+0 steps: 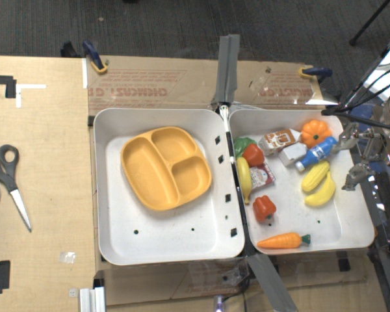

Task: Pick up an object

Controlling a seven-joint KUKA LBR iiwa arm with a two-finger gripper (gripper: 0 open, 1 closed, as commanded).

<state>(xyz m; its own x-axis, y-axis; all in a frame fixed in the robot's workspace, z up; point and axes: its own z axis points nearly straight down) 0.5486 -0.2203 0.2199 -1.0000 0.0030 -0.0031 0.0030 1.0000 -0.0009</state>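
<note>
From where I stand, the arm [370, 155] comes in over the right rim of the right bin [351, 229], and its metal end is too tangled and dim for me to tell whether the jaws are apart or together; nothing shows between them. The pickable things all lie in that bin: two yellow bananas [317, 184] sit nearest the jaws, just to their left, with a blue bottle [316, 153] and a small orange pumpkin [315, 130] above them, and a red pepper [264, 207] and a carrot [283, 240] farther off. The left bin [117, 239] holds a yellow divided plate [166, 168].
</note>
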